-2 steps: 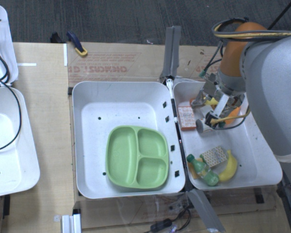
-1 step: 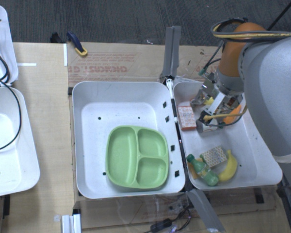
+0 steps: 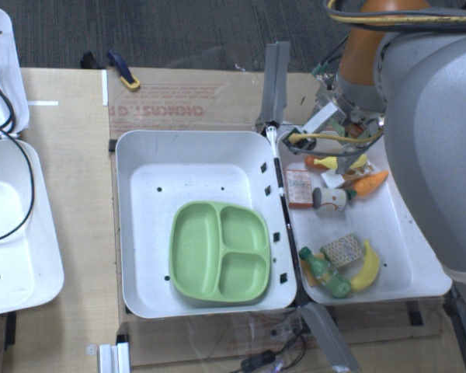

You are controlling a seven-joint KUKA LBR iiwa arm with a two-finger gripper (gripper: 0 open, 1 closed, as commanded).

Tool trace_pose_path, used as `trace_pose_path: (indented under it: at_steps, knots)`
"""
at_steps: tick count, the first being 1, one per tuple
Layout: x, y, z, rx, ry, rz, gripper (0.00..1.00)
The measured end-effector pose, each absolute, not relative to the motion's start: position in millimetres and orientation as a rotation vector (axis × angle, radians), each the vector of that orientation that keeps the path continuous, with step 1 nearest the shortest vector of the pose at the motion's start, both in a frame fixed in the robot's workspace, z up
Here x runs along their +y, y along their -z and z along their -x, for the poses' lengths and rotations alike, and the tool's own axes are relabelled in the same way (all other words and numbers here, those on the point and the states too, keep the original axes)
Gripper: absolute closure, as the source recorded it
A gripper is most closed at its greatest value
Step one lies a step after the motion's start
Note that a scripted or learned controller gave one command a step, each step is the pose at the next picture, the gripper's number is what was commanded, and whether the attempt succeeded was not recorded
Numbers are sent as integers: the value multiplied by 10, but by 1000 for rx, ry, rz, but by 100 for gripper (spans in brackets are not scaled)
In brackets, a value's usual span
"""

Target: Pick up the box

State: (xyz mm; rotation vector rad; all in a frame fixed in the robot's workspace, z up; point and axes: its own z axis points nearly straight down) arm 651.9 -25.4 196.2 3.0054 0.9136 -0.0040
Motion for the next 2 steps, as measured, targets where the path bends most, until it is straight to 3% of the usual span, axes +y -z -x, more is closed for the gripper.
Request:
trace_pose_path:
  at_steps: [1, 2]
  knots:
    - [217, -1906, -5789, 806, 8, -3037, 0]
    - [-140, -1905, -5260, 672, 8, -3070, 0]
